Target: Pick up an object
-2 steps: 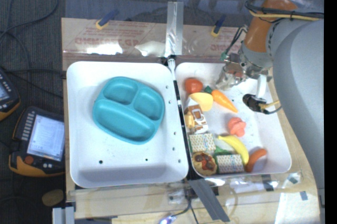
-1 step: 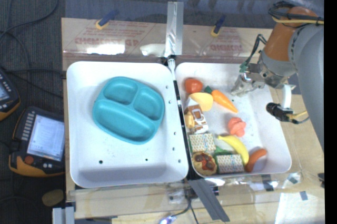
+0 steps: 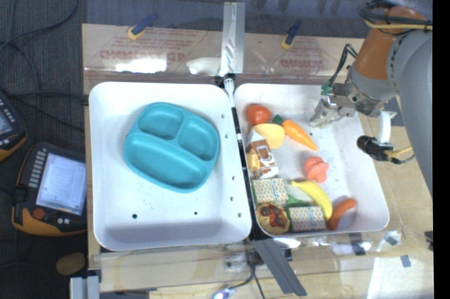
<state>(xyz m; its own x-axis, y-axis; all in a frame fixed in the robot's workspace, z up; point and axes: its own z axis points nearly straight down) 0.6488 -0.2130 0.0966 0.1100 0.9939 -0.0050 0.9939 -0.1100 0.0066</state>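
The two shallow white bins sit side by side on the worktop [image 3: 95, 37], divided by a raised rim.

At the near edge of the right-hand white bin [image 3: 373, 210], the toy food items lie crowded against the near wall and the dividing rim. A round brown pastry piece [image 3: 273, 217] occupies the near-left corner, touching a flat patterned cracker block [image 3: 305, 218]. A reddish-brown sausage [image 3: 341, 210] lies toward the near-right corner. Just behind these are a yellow plastic banana [image 3: 315, 196] and a second pale cracker block [image 3: 269, 189]. This packing leaves little room beside each item, which I judge makes a clean grasp harder here.

Further back, a pink rounded toy [image 3: 316, 168] stands somewhat apart. A small printed carton [image 3: 261, 157] rests against the dividing rim. Beyond it lie a yellow rounded fruit [image 3: 270, 135], an orange plastic carrot [image 3: 299, 134] and a red tomato [image 3: 258, 114], all close together.

The left-hand white bin [image 3: 105, 220] carries a turquoise divided plastic plate [image 3: 172, 145], likely a receiving place.

At the far-right part of the right bin, the gripper [image 3: 325, 115] hangs over bare floor, near the carrot but apart from it. Whether the jaws are wide or narrow cannot be determined, and nothing is seen held. No object is yet picked; the carrot appears the closest candidate.
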